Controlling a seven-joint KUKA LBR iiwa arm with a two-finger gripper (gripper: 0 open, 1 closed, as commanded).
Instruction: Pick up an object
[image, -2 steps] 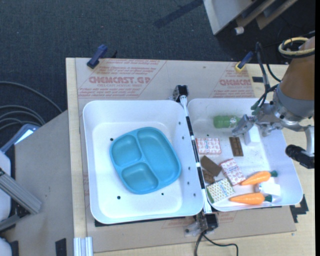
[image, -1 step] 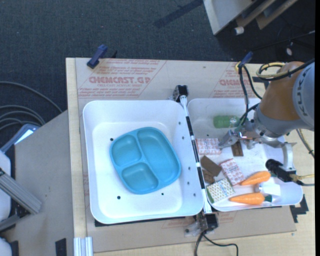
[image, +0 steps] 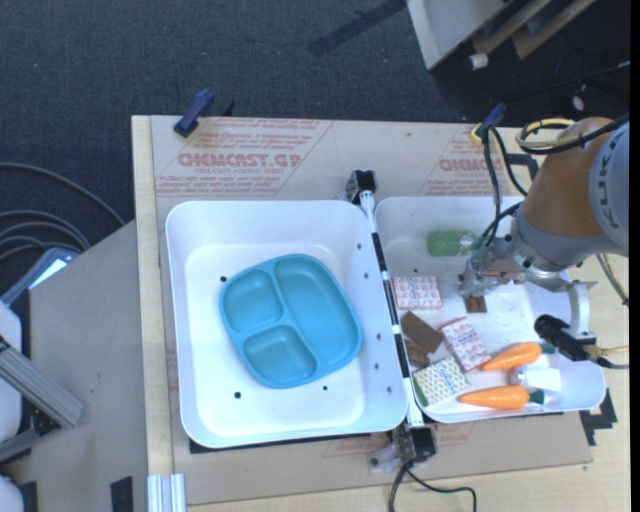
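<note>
My gripper (image: 480, 283) hangs over the middle of the right bin (image: 470, 212), reaching in from the right. A small brown piece (image: 476, 303) sits just below its tip; whether it is held I cannot tell. Around it lie a green object (image: 449, 242) at the back, a red-checked packet (image: 416, 292) to the left, a brown packet (image: 421, 336), a red-and-white packet (image: 466, 344), a green-checked packet (image: 440, 379), and two orange carrots (image: 513, 356) (image: 495, 398) at the front. A white item (image: 541, 380) lies beside the carrots.
The left bin (image: 190, 300) holds a blue divided plate (image: 288, 320). A thin divider with black clamps (image: 361, 184) runs between the bins. Brown cardboard (image: 250, 155) lies under both bins, and the arm's grey and orange body (image: 570, 205) overhangs the right bin's far corner.
</note>
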